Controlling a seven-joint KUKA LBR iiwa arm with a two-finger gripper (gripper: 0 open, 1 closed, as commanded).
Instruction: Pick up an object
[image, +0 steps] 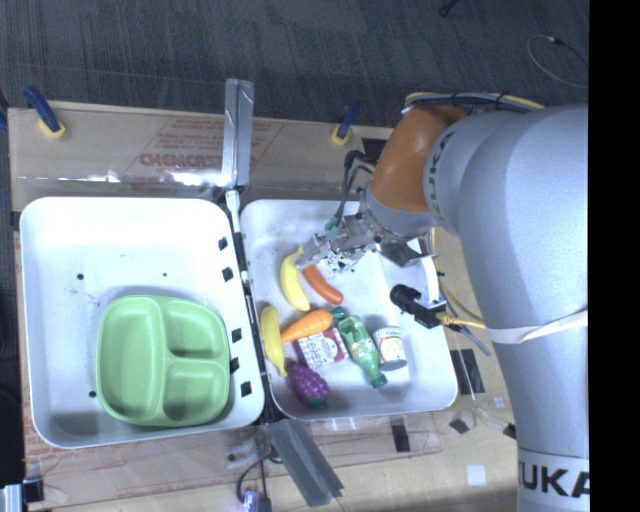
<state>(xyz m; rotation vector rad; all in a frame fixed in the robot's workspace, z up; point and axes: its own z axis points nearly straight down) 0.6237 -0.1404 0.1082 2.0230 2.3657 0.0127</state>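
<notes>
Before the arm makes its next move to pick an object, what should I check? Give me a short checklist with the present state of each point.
1. Gripper is above the right bin: ok.
2. An object lies close below it: ok, the sausage and a banana are beside it.
3. An object is already held: cannot tell.
4. Target lies free of its neighbours: not ok, sausage and banana touch.
5. Objects are inside the bin walls: ok, though the second banana lies along the left wall.
6. Green plate in the left bin is out of the way: ok.

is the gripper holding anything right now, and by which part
Cannot be told: the gripper sits low over the hot dog and banana, its tips too cluttered to read.
</notes>
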